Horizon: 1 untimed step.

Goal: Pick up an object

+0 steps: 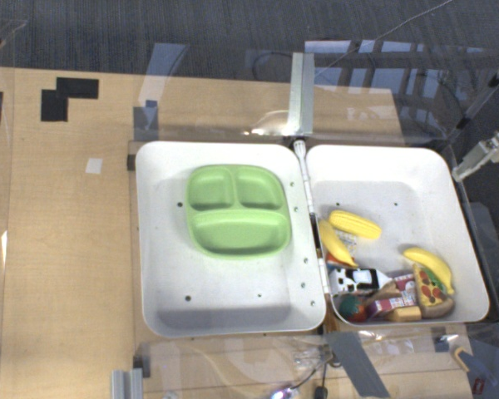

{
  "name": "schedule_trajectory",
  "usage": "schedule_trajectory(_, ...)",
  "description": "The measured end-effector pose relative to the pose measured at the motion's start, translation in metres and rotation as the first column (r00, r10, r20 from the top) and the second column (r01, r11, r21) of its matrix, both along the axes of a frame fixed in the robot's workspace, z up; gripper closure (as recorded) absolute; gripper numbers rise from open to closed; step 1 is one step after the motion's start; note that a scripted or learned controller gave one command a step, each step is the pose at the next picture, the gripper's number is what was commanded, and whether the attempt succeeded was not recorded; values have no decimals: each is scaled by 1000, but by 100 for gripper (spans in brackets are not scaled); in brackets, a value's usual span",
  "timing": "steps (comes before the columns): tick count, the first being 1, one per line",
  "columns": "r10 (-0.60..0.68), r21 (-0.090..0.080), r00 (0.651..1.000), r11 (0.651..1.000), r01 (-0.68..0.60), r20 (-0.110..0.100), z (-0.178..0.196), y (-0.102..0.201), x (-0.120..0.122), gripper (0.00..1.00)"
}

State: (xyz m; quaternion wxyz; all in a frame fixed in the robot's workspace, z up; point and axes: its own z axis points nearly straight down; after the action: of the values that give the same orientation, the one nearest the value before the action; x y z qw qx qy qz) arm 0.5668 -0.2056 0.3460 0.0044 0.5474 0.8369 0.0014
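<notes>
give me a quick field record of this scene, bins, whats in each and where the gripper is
left bin: holds a green divided plate, lying flat near the middle
right bin: toys crowded along the near and left sides
toys: corn cob, banana, second banana, pizza slice, black and white piece
far half of right bin: bare
gripper: at the view's right edge, outside the right bin, holding nothing visible
</notes>
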Motion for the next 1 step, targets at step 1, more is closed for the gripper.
schedule_trajectory(1,-18,2,1000,1000,18,-4,-109,46,32,0)
